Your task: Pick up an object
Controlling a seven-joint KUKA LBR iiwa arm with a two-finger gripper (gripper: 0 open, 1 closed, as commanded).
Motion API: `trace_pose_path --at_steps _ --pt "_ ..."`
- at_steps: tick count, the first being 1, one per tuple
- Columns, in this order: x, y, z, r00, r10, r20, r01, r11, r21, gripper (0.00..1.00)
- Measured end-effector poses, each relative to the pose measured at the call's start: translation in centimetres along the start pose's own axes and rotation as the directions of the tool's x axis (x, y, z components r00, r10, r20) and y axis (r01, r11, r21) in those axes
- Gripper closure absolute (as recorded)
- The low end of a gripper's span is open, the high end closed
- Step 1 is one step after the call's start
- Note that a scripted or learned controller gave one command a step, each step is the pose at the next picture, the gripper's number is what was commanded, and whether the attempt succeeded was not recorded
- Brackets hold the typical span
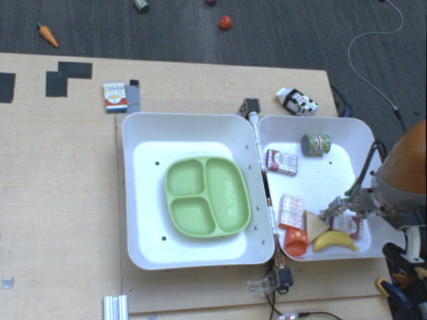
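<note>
We saw two shallow white bins sitting side by side on a light wooden bench [60, 179]. The left bin [143, 245] held a pale green plastic plate with three sections [207, 197], lying flat near the middle. The right bin [357, 135] held many small things. A small green and grey can [315, 144] lay on its side near the far edge of that bin. A little dark red and white carton [281, 161] lay close to the bin's left wall. Nearer the front, a pink and white packet [291, 211] lay flat, and an orange cup [295, 241] was tipped over in the front left corner. A yellow banana [335, 241] lay along the front edge, just beside the cup. A tan wedge [315, 220] sat between the packet and the banana. The grey arm with its orange band [405, 165] reached in from the right. Its gripper [343, 209] was low over the right bin, just above the banana and next to a small pink and white packet [352, 227]. We could not tell how wide the claw was, or if it had hold of anything. On the bench behind the bins lay a small red and white box [115, 97] and a black and white toy [297, 101]. An orange toy carrot [47, 34] lay on the dark floor beyond the bench.
</note>
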State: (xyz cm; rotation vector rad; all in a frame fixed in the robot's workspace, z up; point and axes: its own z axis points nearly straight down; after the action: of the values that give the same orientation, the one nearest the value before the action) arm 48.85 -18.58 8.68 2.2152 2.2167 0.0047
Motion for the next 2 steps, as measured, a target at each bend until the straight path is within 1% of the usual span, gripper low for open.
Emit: trace_pose_path --at_steps 1,2 --pt "0.05 0.26 -1.14 1.000 -0.001 0.001 0.001 1.000 -0.007 1.00" --pt "0.05 0.25 -1.14 1.000 -0.001 0.001 0.001 1.000 -0.007 0.00"
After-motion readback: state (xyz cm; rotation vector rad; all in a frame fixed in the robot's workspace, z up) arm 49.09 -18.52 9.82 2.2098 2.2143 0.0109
